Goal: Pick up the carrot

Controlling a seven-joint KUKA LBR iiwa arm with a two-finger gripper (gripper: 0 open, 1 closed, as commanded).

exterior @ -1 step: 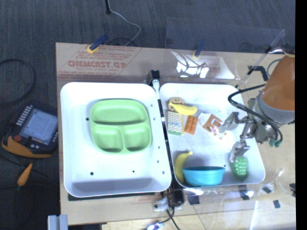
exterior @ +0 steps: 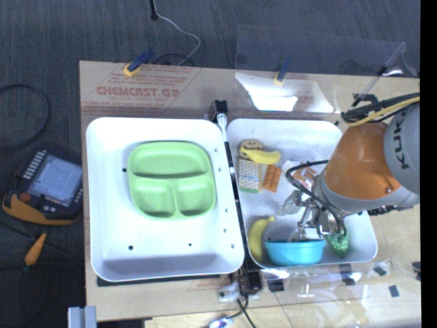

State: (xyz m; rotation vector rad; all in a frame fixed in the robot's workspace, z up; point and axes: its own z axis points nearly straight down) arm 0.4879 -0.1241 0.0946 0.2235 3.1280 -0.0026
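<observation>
Blue bowl (exterior: 293, 252) sits just beneath the gripper (exterior: 308, 225), whose opening I cannot tell, while the carrot (exterior: 272, 178), farther left in the right bin (exterior: 307, 141), looks light, stiff and slick, and is probably best pinched across its middle.

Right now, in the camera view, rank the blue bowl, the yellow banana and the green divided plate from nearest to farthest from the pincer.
1. Blue bowl, right bin, just below the pincer.
2. Yellow banana, same bin, to the bowl's left.
3. Green divided plate, in the left bin.
</observation>
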